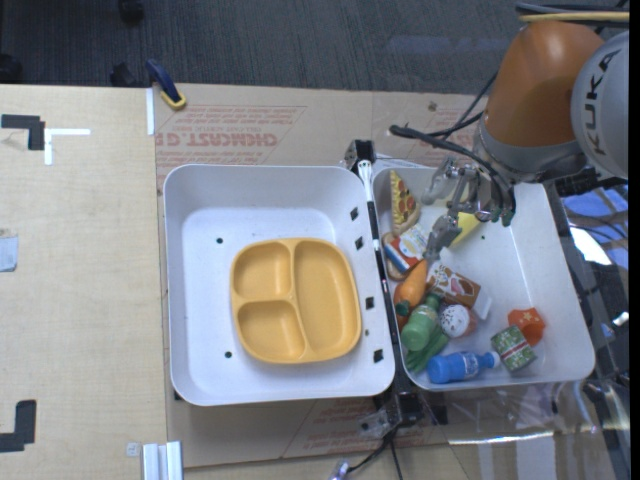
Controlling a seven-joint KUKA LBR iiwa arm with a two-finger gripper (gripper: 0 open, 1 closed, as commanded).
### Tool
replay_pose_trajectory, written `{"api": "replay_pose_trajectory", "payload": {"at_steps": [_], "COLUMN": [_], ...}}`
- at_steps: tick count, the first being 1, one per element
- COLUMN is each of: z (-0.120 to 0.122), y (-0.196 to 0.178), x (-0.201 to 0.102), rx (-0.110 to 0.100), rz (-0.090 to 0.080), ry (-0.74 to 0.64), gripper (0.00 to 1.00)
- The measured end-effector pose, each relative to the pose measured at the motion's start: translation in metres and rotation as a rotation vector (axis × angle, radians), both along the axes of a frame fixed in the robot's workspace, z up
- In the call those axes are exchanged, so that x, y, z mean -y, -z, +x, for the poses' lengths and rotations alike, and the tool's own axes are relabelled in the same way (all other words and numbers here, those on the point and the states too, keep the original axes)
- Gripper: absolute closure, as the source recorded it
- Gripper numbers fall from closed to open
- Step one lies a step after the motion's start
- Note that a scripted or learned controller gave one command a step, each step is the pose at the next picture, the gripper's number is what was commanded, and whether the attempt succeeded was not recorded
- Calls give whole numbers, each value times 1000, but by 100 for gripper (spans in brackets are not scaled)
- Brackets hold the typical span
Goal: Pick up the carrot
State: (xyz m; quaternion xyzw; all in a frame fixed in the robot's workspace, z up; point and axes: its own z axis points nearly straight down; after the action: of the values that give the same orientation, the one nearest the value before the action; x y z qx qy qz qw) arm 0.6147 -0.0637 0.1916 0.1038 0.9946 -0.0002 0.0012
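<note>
Claw: metal two-finger claw [442,234] hangs over the right bin, its tips just above the carrot's upper end; whether they touch it cannot be told, and how far apart the tips stand cannot be told either. Nothing is visibly gripped.
Arm: grey arm with an orange band [540,68] reaches in from the right, over the right bin's upper part.
Carrot: orange tapered toy carrot [412,282] lies tilted in the right bin near its left wall, thick end low, among other toys.
Right bin: shallow white bin [560,298] holds a clutter of toy food.
Neighbours: green plastic bottle [421,326] sits just below the carrot; small brown carton [458,286] lies just to its right; white dotted ball [455,319] rests beside the green bottle.
Front items: blue plastic bottle [458,366] lies along the near edge; green can [513,349] and red-orange toy [527,323] sit at the lower right.
Left bin: shallow white bin [190,268] carries a yellow three-compartment plate [296,299] at its centre.
Bench: pale wooden bench [70,298] with a brown cardboard sheet [250,133] under the bins.
</note>
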Motion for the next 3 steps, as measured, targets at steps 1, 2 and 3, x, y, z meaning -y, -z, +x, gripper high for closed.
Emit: {"api": "replay_pose_trajectory", "payload": {"at_steps": [1,2,3], "z": [-24,-67,-82], "y": [-25,0,-1], "x": [-45,-27,-44], "rx": [1,-1,1], "rz": [0,0,0], "ry": [-16,-39,-53], "gripper": [0,0,0]}}
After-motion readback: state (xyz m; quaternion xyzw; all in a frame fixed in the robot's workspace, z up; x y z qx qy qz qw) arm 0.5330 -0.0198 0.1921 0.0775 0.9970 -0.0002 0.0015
